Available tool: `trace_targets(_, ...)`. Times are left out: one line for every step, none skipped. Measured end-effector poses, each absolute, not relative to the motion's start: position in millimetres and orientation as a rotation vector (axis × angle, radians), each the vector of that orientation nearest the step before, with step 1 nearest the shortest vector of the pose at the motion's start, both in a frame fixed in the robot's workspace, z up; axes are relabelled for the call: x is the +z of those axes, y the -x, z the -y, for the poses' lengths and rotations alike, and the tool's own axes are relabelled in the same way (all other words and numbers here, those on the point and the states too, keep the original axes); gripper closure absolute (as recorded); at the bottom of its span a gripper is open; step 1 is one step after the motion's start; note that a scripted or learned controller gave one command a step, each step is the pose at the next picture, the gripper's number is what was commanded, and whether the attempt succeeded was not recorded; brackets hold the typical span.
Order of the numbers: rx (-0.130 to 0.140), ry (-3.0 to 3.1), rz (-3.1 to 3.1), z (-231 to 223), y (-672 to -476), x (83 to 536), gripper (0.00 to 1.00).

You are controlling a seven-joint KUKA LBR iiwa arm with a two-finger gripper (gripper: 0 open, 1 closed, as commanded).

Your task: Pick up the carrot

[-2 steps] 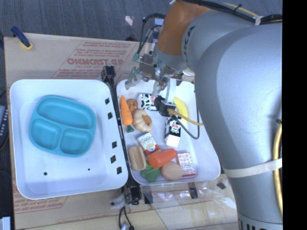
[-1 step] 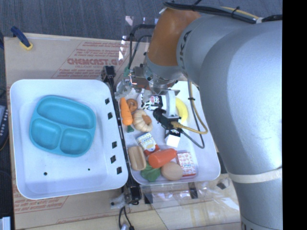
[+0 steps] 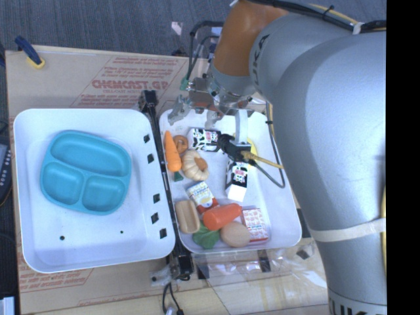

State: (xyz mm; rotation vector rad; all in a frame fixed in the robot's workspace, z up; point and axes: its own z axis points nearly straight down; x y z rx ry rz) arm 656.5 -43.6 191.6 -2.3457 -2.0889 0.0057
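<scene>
Carrot first: the slim orange plastic carrot (image 3: 172,151) lies in the right-hand shallow white bin (image 3: 283,202), close along its left wall, with a pale ridged toy pumpkin (image 3: 195,165) just beside it on the right. Its long axis runs nearly up and down the view, leaning slightly; the blunt end sits toward the far side of the bin and the green-tipped narrow end points toward the near side. The grey arm's gripper (image 3: 211,110) hangs over the far end of the same bin, so the carrot lies to its left and a little nearer the camera. Whether the fingers are apart or together cannot be told; nothing is seen between them. I judge a grasp across the carrot's narrow width would suit best.
</scene>
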Motion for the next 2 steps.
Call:
trace_targets(0.007,2.377,2.05,19,-656.2,191,0.0)
trace_targets(0.004,2.696,1.612,-5,-656.4,215,0.0)
